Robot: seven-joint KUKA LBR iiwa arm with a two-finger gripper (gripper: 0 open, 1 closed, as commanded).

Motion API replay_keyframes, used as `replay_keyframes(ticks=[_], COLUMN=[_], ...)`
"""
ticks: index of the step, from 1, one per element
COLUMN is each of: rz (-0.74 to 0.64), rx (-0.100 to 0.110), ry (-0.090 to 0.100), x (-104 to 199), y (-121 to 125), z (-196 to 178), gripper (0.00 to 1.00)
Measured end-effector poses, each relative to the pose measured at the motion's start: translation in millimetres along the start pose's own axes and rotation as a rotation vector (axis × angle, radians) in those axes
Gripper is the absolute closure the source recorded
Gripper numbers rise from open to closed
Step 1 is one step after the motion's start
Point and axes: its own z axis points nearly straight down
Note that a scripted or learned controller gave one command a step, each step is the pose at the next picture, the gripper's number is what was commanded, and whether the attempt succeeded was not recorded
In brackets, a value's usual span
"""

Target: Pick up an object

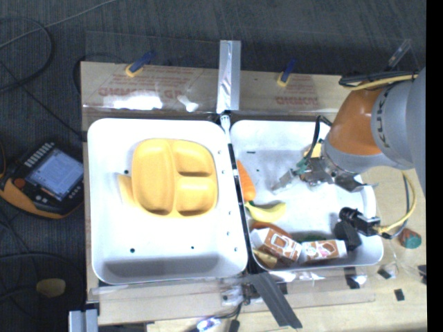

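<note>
Dark carpet surrounds your bench, where the right bin holds the gripper; whether it is wide or narrow, you cannot tell. Just below and left of it lies the banana, yellow with green ends, curved, beside an orange carrot at the bin's left wall.

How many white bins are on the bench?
2: the left bin holds a yellow tray; the right bin sits beside it, under the arm.
</note>
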Motion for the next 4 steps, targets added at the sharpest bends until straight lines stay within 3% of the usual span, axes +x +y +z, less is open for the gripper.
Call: replay_keyframes(ticks=[1, 2, 3, 4], rz=[-0.012, 0.059, 0.017, -0.066], rx=[-0.007, 0.013, 0.011, 0.014], ry=[-0.005, 0.003, 0.004, 0.005], x=[44.5, 92.7, 47.6, 89.3], y=[-21.5, -31.6, -49.8, -75.7], z=[-1.2, -91.8, -19.9, -92.2], gripper=[0.00, 0.00, 0.00, 0.00])
